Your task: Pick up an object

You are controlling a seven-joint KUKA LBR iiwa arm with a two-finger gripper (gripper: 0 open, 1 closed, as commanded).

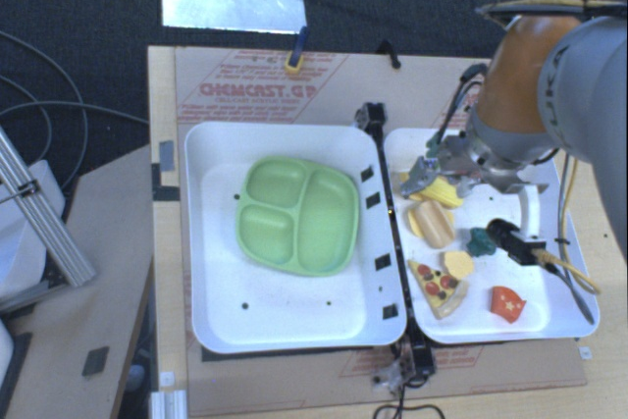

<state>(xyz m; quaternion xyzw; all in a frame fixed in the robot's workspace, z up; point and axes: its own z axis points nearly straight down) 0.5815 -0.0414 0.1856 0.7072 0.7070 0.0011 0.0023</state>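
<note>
Fingers (424,174) are hovering low in the right bin (549,314), open or closed I cannot tell, touching the yellow toy banana (444,192) just beneath them; it is looking light, rigid, slick, best pinched across its narrow middle.

We can read one piece of print: red capitals on the brown cardboard sheet (257,88) lying under the two bins, showing above the left bin's far rim. We make it out as "CHEMCAST GP", the last letters less sure. Smaller red lines beneath and beside it are too blurred for us to read
</note>
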